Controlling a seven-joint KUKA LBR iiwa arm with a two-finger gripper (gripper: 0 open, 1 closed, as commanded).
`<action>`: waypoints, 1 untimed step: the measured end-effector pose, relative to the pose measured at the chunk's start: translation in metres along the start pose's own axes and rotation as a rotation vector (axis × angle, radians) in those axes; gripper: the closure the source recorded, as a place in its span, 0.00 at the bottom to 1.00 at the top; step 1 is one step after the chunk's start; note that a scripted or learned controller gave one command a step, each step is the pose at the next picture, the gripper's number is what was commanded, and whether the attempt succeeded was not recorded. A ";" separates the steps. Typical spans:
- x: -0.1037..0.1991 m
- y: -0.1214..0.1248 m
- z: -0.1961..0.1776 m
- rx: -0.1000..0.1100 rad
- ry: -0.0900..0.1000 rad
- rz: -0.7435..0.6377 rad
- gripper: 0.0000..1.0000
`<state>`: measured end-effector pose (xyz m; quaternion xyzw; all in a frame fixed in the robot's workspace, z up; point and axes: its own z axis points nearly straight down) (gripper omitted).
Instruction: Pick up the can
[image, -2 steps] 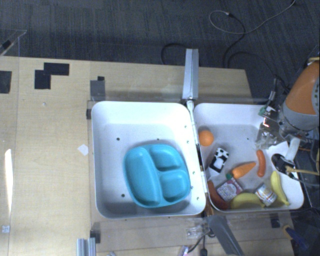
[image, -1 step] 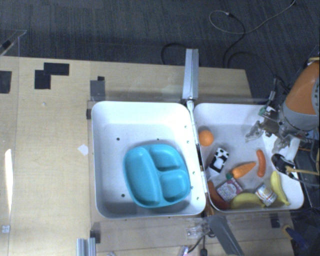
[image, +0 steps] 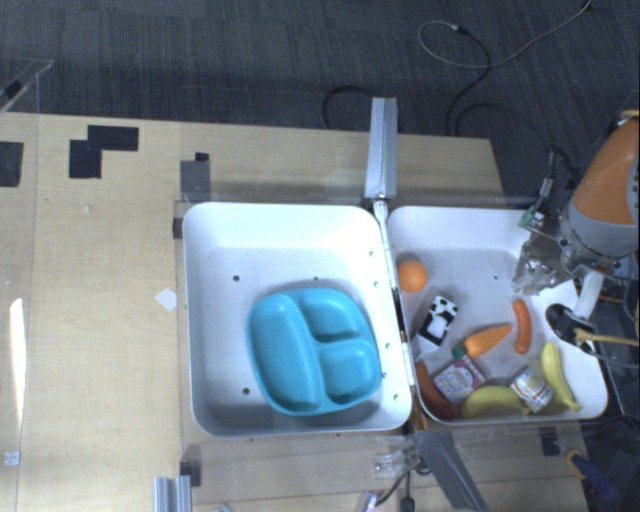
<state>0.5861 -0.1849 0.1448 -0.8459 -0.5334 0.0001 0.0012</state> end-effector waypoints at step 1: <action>-0.030 -0.062 0.004 0.002 -0.001 0.466 1.00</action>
